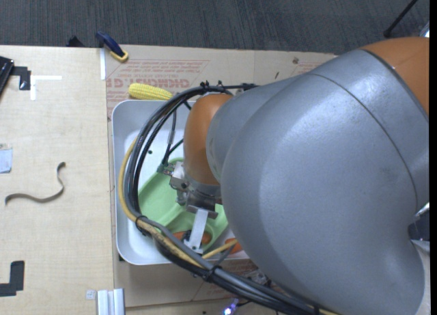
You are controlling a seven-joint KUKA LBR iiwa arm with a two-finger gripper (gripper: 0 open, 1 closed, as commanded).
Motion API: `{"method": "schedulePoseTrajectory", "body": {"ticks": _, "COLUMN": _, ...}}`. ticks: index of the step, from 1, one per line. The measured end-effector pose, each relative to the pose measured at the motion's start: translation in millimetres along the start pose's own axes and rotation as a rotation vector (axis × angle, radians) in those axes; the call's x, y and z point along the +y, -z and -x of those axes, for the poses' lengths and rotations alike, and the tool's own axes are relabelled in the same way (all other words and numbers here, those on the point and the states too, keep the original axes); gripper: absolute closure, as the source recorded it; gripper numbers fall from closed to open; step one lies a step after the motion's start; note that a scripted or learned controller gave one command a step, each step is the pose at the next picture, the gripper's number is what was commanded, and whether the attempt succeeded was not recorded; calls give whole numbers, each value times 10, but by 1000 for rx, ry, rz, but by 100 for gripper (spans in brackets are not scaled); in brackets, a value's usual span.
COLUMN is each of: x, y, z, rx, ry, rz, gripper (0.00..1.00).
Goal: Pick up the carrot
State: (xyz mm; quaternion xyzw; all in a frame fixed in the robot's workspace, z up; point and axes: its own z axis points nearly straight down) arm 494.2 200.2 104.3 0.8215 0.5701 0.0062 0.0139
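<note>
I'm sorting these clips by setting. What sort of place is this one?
Most likely a robotics lab or test bench. A big grey arm trailing bundled cables reaches into a white bin on a plywood bench, and a toy corn cob lies beside the bin, above dark carpet.

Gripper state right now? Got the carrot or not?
Gripper: cannot be told. It is down in the white bin over a green item, with something orange beside it, possibly the carrot; no grasp can be confirmed.
</note>
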Motion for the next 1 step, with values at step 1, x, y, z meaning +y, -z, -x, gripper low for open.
{"method": "schedulePoseTrajectory", "body": {"ticks": 1, "x": -83, "y": -30, "z": -125, "rx": 4, "ry": 294, "rz": 7, "gripper": 100}}
